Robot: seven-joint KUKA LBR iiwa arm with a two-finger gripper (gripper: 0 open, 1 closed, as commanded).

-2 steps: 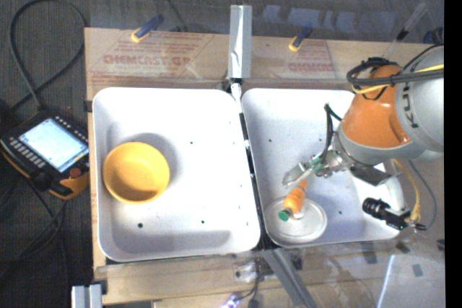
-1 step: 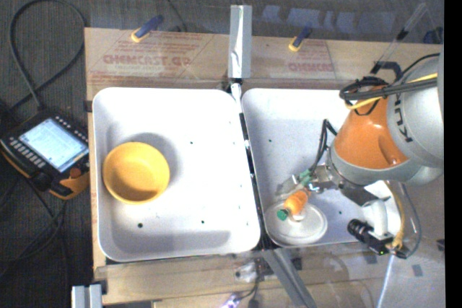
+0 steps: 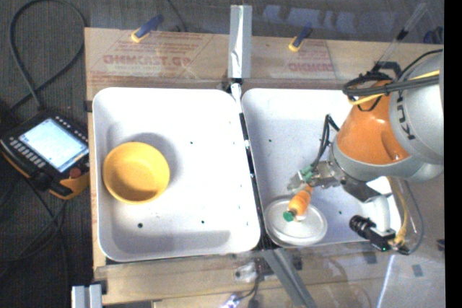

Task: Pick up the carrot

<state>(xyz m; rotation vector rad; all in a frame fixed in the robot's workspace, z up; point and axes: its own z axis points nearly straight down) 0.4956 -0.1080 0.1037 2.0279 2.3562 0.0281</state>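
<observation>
The carrot (image 3: 300, 201) is small and orange with a green tip. It lies slanted over the far rim of a round silver plate (image 3: 307, 229) at the front of the right bin (image 3: 281, 126). My gripper (image 3: 312, 177) is just above the carrot's orange end, very close to it or touching it. The wrist hides how the gripper meets the carrot. The grey arm with its orange band (image 3: 368, 137) reaches in from the right over the same bin.
A yellow bowl (image 3: 136, 171) sits at the left side of the left bin (image 3: 180, 227). A divider wall (image 3: 247, 155) runs between the two bins. A handheld control pendant (image 3: 47, 148) lies on the floor to the left.
</observation>
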